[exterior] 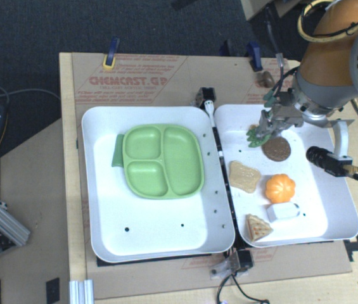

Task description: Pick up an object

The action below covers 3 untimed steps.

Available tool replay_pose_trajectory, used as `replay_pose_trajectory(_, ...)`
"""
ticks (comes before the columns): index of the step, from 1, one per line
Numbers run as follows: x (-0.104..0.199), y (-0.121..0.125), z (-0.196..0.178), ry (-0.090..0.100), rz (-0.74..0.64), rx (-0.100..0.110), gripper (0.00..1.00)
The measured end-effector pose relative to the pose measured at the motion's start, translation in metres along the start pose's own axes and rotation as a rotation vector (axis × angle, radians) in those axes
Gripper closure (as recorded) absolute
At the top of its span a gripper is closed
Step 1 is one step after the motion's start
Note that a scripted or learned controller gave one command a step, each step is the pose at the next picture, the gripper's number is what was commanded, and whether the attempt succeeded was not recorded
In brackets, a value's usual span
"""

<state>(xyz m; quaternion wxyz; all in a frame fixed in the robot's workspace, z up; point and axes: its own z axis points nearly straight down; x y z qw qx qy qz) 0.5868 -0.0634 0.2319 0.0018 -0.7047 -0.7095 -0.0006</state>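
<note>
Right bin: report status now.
Gripper low over green leafy piece, grasp unclear. Brown disc beside it. Orange, cracker farther off.

One fixed camera looks down at a slant on both bins (96,189).

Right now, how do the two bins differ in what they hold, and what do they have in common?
The left bin holds a single large thing, a green divided plate; the right bin holds several small ones, among them an orange ball, a brown disc and a tan cracker-like piece. The pincer hangs over the right bin's far end, not over the left bin. Both are shallow, white and sit side by side.
</note>
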Motion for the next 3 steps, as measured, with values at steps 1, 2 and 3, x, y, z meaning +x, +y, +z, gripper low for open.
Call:
replay_pose_trajectory(1,0.055,0.012,0.013,-0.001,0.000,0.000,1.00)
replay_pose_trajectory(2,0.110,0.009,0.016,-0.002,0.002,0.002,1.00)
replay_pose_trajectory(3,0.120,0.023,0.003,-0.003,0.005,-0.005,1.00)
